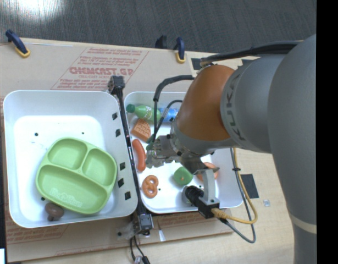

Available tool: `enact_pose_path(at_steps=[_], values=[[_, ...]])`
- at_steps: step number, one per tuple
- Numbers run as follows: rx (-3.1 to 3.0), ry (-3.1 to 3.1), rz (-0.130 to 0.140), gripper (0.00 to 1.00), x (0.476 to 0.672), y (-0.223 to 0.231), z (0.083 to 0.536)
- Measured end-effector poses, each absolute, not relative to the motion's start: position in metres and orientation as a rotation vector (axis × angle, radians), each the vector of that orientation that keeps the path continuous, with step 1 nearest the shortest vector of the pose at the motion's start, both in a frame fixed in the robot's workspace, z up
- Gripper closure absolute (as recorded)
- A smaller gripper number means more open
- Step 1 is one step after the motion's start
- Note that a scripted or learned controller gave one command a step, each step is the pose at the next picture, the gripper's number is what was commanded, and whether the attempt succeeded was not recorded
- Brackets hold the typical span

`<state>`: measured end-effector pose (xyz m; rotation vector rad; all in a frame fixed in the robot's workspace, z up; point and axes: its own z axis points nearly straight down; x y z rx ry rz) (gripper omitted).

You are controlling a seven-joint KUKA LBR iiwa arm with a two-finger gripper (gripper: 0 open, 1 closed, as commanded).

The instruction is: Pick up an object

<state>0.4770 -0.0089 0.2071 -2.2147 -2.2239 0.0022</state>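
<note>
The arm (251,103) reaches over the right bin (226,201), its gripper (158,153) low beside the hotdog (139,154) — whether it is clenched cannot be told. Nearby lie a pretzel (150,186), a green piece (182,175) and a bottle (140,111) (far end). The left bin (15,147) holds a green tray (76,175).
</note>
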Motion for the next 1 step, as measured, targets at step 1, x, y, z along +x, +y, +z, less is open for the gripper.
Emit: enact_pose_path(at_steps=[1], values=[[-2.217, -2.226, 0.001, 1.0, 0.5059, -0.0794, 0.2099]])
